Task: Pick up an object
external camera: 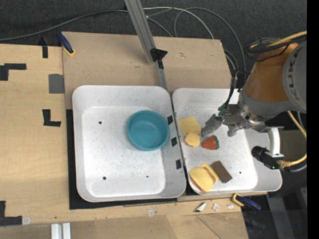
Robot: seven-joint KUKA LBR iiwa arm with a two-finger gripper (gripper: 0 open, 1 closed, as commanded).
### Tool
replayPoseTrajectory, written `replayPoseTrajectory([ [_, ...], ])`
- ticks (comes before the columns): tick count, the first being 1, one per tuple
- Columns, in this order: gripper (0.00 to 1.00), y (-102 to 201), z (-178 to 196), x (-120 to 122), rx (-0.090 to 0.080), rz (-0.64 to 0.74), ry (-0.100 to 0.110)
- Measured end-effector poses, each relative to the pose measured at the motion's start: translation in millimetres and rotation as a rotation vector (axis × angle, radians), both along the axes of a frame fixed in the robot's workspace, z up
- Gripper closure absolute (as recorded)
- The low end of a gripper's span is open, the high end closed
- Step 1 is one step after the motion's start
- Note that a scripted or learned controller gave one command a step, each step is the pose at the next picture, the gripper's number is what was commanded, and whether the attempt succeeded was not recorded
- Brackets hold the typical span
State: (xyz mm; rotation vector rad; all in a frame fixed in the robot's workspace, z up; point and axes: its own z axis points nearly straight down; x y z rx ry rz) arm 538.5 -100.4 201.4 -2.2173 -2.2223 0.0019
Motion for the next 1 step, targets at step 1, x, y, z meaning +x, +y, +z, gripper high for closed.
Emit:
replayPoseTrajectory([
  [1,0.0,-0.1,0.0,0.0,0.0,0.0,0.0],
])
